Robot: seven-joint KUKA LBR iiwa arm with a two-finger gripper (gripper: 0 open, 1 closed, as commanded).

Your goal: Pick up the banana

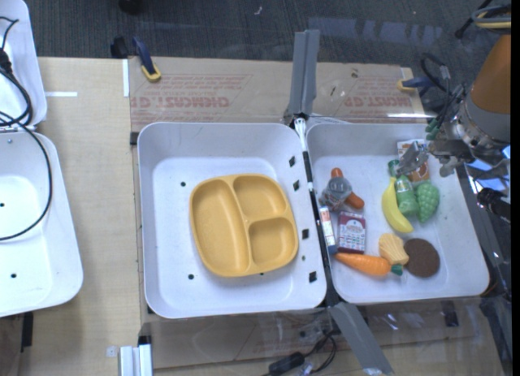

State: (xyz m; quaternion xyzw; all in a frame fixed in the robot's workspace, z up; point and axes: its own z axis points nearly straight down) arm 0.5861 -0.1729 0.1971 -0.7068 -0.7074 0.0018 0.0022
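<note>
We saw the left bin (162, 204) carrying a yellow plate (242, 224). In the right bin (463, 277), the banana (395, 208) lay near the middle, touching green grapes (422, 200) on its right. The gripper (414, 157) hovered just above the banana's upper end, nothing visibly between its fingers; we couldn't tell their spread.

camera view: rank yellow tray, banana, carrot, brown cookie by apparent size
1. yellow tray, by far the largest
2. banana and carrot: look alike in length, too close to rank
3. brown cookie, smallest
</note>
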